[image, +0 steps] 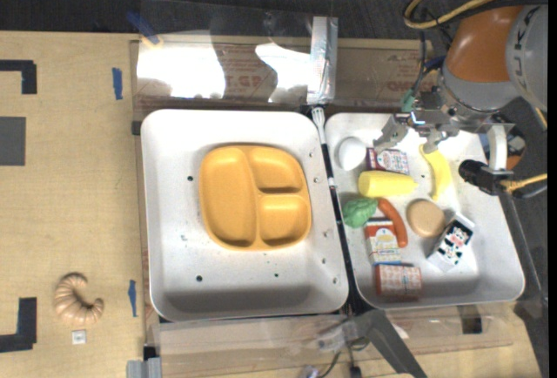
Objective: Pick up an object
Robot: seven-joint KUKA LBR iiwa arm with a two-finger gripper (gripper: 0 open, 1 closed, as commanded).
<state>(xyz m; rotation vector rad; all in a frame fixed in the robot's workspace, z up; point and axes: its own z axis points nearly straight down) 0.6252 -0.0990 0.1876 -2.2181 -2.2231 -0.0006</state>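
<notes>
**A:** What lies nearest the bottom of the frame?

**B:** On the tabletop [70,193], lower left, a croissant [78,300]. Then the left bin [165,263] with its yellow tray [255,196]. In the right bin [505,272] the low edge has a red-and-white carton [397,279], and another carton [384,241] above it. A black-and-white box [453,239] sits to the right.

**A:** And further up?

**B:** A sausage [393,222], a green piece [359,212], a round bun [426,217], a corn cob [387,185], a banana [438,169], a small box [388,161] and a white cup [351,151].

**A:** Where are you?

**B:** My jaws [416,131] hang at the bin's upper edge, spread apart, one finger slanting toward the small box, nothing between them. I judge this to be the approach step, with no grasp made.

**A:** Which one do you go for?

**B:** Likely the banana, just below me: yellow, curved, lying upright in the frame, its lower end near the bun. The corn cob lies close on its left. I would need to drop lower, straddle its narrow width, and close without nudging the neighbours. It looks smooth, so it may slip.
</notes>
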